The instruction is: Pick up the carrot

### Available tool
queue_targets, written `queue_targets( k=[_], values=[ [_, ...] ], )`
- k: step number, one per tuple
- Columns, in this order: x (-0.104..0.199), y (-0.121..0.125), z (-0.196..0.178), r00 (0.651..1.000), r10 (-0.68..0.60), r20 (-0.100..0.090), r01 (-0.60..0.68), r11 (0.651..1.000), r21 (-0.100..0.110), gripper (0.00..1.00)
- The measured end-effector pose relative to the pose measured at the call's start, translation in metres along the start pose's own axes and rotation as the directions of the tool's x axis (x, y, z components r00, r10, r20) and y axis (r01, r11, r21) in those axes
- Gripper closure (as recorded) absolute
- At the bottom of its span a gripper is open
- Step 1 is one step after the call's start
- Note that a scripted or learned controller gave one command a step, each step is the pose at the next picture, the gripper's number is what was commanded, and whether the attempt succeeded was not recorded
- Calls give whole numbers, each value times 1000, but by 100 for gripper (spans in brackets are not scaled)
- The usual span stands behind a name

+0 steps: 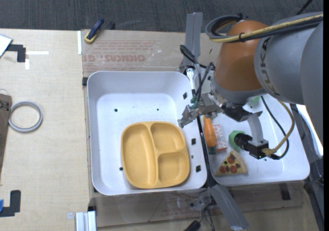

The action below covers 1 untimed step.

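The carrot [209, 131] is a short orange piece lying lengthwise at the left edge of the right bin [288, 173], close to the divider between the bins. My gripper [199, 117] hangs over that divider, just above the carrot's far end. One dark fingertip [185, 120] reaches out over the left bin's right rim and the other sits by the carrot's top, so the gripper looks open. Nothing is lifted, and the carrot rests on the bin floor. The grey and orange wrist covers the back of the right bin.
A yellow divided plate [154, 153] lies in the left bin [103, 101]. In the right bin, a pizza slice toy [232, 164], a green item [237, 137] and a pale packet [220, 138] crowd the carrot's right side. A tape roll [24, 116] lies on the bench at left.
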<state>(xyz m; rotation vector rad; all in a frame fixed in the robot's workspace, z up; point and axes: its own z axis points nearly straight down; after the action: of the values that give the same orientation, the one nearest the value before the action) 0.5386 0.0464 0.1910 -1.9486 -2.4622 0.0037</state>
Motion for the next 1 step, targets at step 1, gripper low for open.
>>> queue_targets(
  k=[1],
  values=[
    [36,51,0,990,-141,1,141,990,0,0]
  ],
)
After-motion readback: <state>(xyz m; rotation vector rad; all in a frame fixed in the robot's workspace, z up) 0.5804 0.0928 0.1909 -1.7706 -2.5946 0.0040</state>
